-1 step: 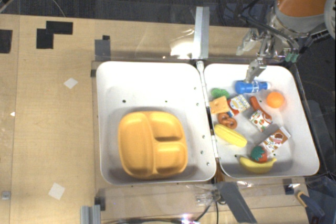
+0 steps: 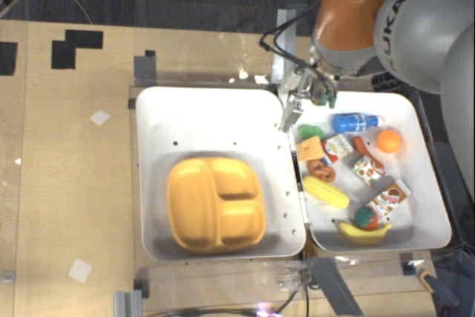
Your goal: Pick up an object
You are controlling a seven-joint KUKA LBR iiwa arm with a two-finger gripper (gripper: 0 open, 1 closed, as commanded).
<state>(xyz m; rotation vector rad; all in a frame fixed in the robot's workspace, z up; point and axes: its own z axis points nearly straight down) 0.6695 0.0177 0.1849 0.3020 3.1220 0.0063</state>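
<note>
My gripper (image 2: 306,103) hangs above the top left corner of the right bin (image 2: 427,182), by the wall between the two bins. Its fingers (image 2: 291,113) point down and stand apart, with nothing between them. Just below it in the right bin lie a green toy (image 2: 309,133) and an orange cheese-like block (image 2: 311,150). Further in are a blue bottle (image 2: 355,122), an orange ball (image 2: 389,141), a pretzel (image 2: 320,169), a yellow corn cob (image 2: 326,193), a banana (image 2: 363,231) and several small cartons (image 2: 369,169).
The left bin (image 2: 215,111) holds a yellow divided tray (image 2: 215,203) in its lower half. The grey arm with its orange band (image 2: 352,0) fills the upper right. The wooden bench (image 2: 67,174) stretches to the left of the bins.
</note>
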